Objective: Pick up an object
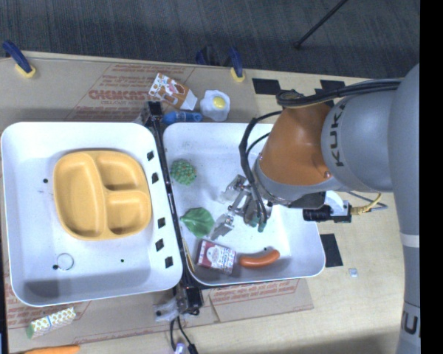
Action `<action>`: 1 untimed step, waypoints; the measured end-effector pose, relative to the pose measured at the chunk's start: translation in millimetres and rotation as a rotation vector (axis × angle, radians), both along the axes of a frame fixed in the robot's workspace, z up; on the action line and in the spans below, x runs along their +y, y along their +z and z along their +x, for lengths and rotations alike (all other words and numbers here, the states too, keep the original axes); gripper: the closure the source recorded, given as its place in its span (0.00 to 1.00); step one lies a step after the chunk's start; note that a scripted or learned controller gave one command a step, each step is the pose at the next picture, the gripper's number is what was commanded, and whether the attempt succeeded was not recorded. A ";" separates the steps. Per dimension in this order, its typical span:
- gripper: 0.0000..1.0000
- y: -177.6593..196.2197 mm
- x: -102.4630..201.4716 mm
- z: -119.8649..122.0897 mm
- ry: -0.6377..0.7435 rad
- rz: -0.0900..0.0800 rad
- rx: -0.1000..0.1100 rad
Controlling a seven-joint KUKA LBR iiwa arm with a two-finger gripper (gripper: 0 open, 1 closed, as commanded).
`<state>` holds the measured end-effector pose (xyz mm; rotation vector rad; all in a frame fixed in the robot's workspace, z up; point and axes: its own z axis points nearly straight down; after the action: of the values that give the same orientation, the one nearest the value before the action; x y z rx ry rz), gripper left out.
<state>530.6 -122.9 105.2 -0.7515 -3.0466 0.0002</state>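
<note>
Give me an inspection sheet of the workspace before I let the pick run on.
Surface: two white bins on a cardboard-covered bench; left bin, right bin.
Job's things: right bin holds a green bumpy ball, green leaf, red box and red sausage.
Clutter: yellow divided tray in the left bin; snack pack and yellow-white item outside the bins.
Grippers: gripper low over the right bin, beside the leaf, holding nothing.
Cables: black cable looping above the wrist.
Surroundings: blue clamps on the bench edge.

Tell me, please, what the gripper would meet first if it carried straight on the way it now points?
Probably the green leaf: the gripper points left and down toward it, nothing between. Its height above the bin is unclear, so it might meet the bin floor instead.
</note>
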 end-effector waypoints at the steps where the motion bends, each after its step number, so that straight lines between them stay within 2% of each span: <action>1: 0.00 -13.3 -19.5 28.2 0.413 -0.001 -0.004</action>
<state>558.8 -142.5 92.0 -0.1110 -3.1404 0.0007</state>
